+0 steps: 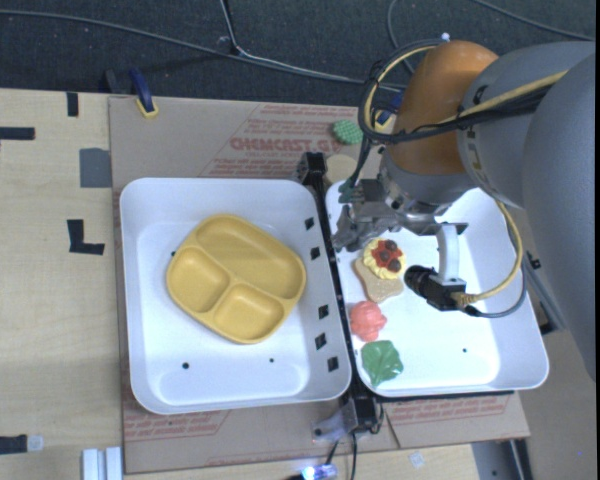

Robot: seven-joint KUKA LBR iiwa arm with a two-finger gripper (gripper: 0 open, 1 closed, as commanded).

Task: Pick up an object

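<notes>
The grey two-finger gripper (365, 220) hangs low over the right white bin (500, 358), apparently descending toward the small pizza-slice toy with red toppings (383, 266); whether its fingers are spread cannot be told. Next, it must close on that toy, avoiding the pink lump (368, 319), the green leaf-shaped piece (381, 360) and the bin's wall. The yellow divided plastic plate (235, 278) lies apart in the left white bin (145, 368).

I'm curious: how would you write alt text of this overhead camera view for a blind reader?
A grey robot arm with an orange band reaches into the right shallow white bin, its gripper above a tan toy pizza slice, a pink lump and a green leaf-shaped toy. The left white bin holds a yellow divided plastic tray.
</notes>
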